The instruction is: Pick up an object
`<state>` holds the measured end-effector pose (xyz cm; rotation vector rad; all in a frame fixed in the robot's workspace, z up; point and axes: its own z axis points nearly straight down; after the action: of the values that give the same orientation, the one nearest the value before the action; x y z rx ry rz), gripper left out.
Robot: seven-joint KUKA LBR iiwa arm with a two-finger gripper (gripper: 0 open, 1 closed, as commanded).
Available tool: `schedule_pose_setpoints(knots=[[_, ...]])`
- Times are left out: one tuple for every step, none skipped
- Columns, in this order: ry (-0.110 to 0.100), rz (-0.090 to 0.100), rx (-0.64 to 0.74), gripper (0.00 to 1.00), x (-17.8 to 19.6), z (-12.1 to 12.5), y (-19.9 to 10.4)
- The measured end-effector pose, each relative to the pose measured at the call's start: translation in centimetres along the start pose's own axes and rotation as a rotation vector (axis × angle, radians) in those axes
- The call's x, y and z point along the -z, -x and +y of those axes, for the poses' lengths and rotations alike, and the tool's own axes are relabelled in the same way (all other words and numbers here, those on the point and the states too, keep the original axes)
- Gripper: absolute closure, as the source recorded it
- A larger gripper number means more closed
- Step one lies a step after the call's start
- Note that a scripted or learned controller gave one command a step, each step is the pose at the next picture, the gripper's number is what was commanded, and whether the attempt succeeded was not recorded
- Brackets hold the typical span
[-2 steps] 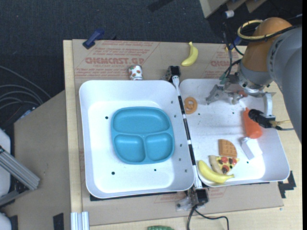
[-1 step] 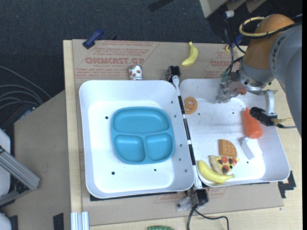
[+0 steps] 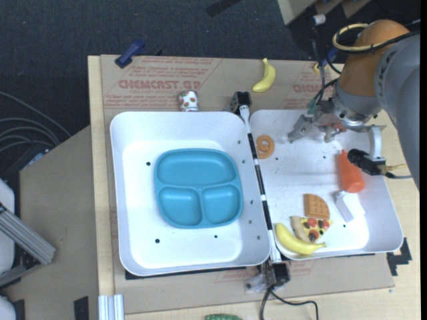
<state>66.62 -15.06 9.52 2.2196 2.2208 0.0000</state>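
Over the far end of the right bin (image 3: pixel 297 179), the gripper (image 3: pixel 311 133) hung with its two fingers spread apart and nothing between them. It stood above bare white floor, touching none of the objects.

Nearest to it lay a small orange donut (image 3: pixel 265 145), flat, close beside the wall shared with the left bin (image 3: pixel 133 199). A carrot (image 3: pixel 350 173) lay on the arm's side of the bin, a little nearer the camera than the gripper. Further toward the near rim were a pale block (image 3: pixel 344 207), a waffle (image 3: pixel 317 207), a pizza slice (image 3: pixel 312 227) touching the waffle's near edge, and a banana (image 3: pixel 297 241) curled against the near corner. The left bin held a blue plate (image 3: pixel 198 187) with three compartments.

By the look of it, the step in hand was the approach: no object had been chosen or grasped yet. The next move would call for shifting the open fingers over one target and lowering them to straddle it before closing. The carrot looked the easier choice, being thick enough to pinch across its width and clear of the wall. The donut lay low and near the wall, so one finger might strike the rim. The clustered pieces near the front risked a grip on two at once.
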Motion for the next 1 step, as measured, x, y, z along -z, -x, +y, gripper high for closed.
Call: schedule_pose_setpoints(knots=[[-0.004,0.009,0.003,0.00,-0.85,0.13,5.84]])
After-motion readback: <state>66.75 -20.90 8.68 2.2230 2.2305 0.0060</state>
